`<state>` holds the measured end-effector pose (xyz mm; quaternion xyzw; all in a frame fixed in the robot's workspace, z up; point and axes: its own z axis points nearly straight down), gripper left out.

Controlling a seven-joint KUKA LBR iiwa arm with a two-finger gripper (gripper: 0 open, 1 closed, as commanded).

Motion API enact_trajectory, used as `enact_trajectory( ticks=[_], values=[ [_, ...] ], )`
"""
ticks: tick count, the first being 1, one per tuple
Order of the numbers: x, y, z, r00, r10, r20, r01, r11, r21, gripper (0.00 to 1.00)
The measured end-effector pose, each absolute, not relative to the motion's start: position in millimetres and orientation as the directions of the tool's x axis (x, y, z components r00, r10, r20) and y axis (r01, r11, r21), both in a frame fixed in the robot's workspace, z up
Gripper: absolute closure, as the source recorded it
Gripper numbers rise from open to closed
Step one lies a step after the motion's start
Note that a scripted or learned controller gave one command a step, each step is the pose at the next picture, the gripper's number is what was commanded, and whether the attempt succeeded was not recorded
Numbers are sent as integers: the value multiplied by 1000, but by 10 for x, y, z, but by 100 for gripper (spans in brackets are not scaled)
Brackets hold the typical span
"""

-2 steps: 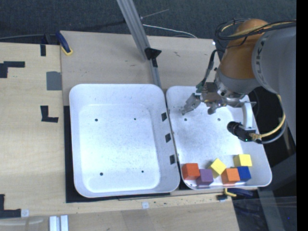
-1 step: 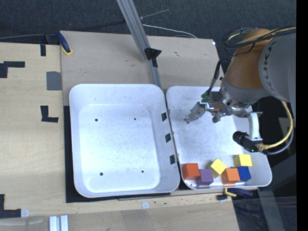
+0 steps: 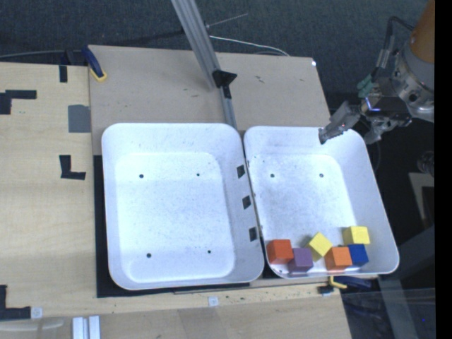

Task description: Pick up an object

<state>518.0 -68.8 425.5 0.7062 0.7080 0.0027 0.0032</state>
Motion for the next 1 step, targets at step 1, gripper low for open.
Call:
enact_trajectory(
  ticks=[1],
  values=[
    [4886,-123,2976,-3,1000,1,1000,3,-11,0]
  ],
)
